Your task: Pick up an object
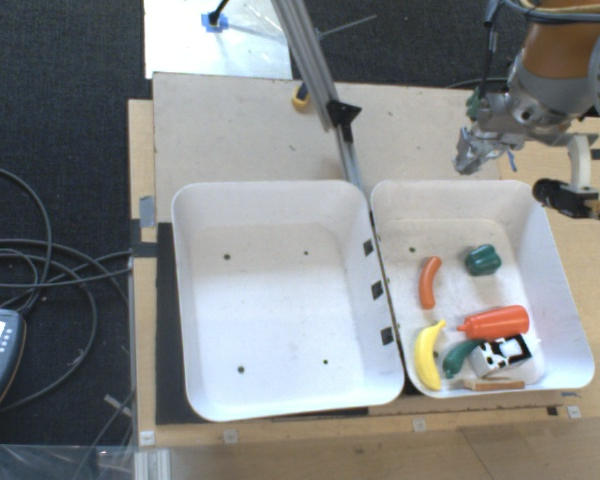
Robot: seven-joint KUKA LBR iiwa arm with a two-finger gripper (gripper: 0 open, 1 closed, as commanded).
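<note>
Currently, the metallic gripper [474, 158] is hovering over the bench; finger state cannot be determined. Below it are lying a glossy green pepper [483, 260] and a curved sausage [429, 281].

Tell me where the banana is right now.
The banana lies in the right bin, near its front-left corner, below the orange sausage and left of the red bottle.

The gripper [477, 154] hangs above the bench, just past the far rim of the right bin [557, 258]. In this bin lie a green pepper [483, 260], an orange sausage [429, 281], a red bottle [496, 322] and a yellow banana [428, 355] — the last two near the front. The left bin [195, 298] stands beside it, touching.
</note>
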